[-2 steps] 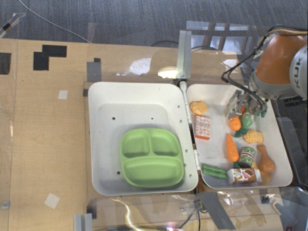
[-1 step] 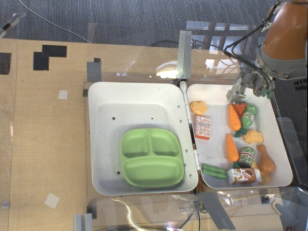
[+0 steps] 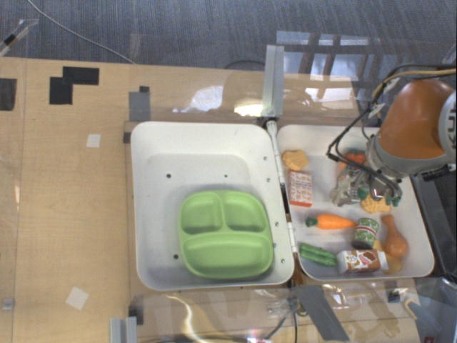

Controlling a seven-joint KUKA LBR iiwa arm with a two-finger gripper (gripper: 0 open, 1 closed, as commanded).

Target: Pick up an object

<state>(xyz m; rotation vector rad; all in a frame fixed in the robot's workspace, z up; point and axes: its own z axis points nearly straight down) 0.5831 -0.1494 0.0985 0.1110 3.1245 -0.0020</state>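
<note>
My gripper (image 3: 353, 189) hangs low over the right bin (image 3: 425, 266), in its upper right part, under the orange wrist band (image 3: 418, 120). A yellow toy food (image 3: 374, 205) lies just right of the gripper's tip, partly covered by it. A small red item (image 3: 355, 157) peeks out just above the gripper. To its left lie a red and white packet (image 3: 300, 189) and an orange pastry (image 3: 294, 158). Below it are a carrot (image 3: 334, 222), a green can (image 3: 366, 232), a drumstick (image 3: 393, 240), a green pickle (image 3: 318, 255) and a lying jar (image 3: 360, 261).
The left bin (image 3: 153, 163) holds a green divided plate (image 3: 226, 234) in its lower middle. A raised divider (image 3: 281, 191) separates the two bins. Cables (image 3: 357, 131) loop from the wrist over the right bin's top edge.
</note>
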